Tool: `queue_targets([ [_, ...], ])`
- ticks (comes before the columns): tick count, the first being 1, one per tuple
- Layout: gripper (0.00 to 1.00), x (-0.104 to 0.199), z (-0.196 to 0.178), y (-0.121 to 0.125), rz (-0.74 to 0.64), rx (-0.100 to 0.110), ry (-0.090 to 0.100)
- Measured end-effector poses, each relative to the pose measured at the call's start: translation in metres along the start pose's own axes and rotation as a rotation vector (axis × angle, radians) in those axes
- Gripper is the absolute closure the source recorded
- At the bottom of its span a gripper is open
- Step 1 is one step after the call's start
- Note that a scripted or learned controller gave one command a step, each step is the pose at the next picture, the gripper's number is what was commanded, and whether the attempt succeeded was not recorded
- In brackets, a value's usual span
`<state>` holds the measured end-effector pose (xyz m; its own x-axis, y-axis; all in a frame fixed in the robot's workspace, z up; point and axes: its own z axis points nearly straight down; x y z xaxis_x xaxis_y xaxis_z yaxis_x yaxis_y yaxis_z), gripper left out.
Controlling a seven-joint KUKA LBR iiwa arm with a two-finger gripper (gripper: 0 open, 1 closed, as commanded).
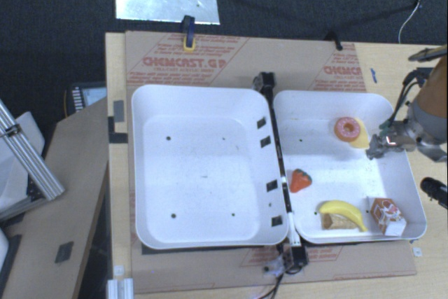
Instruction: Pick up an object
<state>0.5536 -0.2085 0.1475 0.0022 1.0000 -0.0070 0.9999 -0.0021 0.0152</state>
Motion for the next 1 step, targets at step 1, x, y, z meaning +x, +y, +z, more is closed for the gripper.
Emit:
queue_targets([
  [1, 1.00, -0.0005, -0.0107, 0.0010, -0.001, -0.003, -0.001],
])
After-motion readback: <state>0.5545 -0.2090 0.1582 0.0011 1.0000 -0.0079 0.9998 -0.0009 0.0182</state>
